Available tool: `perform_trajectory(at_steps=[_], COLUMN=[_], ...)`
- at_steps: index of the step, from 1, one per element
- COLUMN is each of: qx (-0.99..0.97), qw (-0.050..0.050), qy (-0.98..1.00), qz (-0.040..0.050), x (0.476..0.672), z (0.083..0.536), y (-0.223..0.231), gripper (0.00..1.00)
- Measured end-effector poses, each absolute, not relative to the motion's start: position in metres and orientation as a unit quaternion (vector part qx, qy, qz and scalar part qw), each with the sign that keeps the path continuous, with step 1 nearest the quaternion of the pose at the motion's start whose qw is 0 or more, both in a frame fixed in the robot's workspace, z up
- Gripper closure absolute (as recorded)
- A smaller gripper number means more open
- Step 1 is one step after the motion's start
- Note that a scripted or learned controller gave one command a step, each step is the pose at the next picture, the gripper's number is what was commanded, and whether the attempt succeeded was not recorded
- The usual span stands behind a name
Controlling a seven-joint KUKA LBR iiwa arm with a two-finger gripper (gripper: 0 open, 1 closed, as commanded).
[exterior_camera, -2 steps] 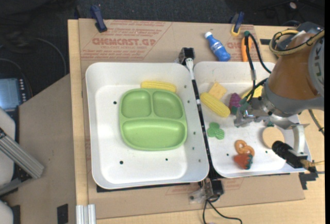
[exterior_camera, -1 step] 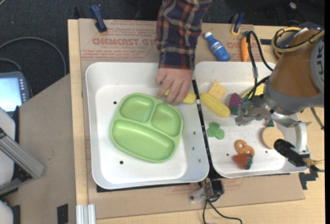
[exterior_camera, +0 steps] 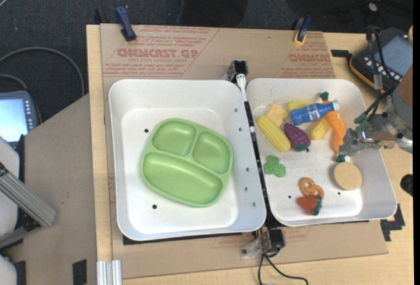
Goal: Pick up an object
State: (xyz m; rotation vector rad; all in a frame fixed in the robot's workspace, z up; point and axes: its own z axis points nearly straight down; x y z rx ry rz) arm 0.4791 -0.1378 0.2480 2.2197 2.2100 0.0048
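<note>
The right bin (exterior_camera: 379,193) holds several toy foods: a yellow corn cob (exterior_camera: 273,133), purple grapes (exterior_camera: 297,136), a blue bottle (exterior_camera: 314,111), an orange carrot (exterior_camera: 335,125), a green broccoli piece (exterior_camera: 275,166), a pretzel (exterior_camera: 310,186), a red strawberry (exterior_camera: 310,204) and a round tan cookie (exterior_camera: 347,176). My gripper (exterior_camera: 346,148) reaches in from the right and hangs low over this bin. It is at the carrot's lower end and just above the cookie. Whether it touches either one is unclear.
The left bin (exterior_camera: 125,146) contains a green divided plate (exterior_camera: 188,161). A black divider (exterior_camera: 251,132) runs between the two bins. Blue clamps (exterior_camera: 125,22) hold the cardboard base at the back. Cables and a device sit off the bench at the right (exterior_camera: 380,60).
</note>
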Motion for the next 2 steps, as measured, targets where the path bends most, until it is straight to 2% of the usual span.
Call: perform_trajectory(at_steps=[1,2], qx=[0.705,0.707], qw=[0.002,0.001], qy=[0.709,0.708], qz=[0.0013,0.0003], x=[0.5379,0.5355], z=[0.2310,0.2317], y=[-0.1044,-0.1067], gripper=[1.00,0.00])
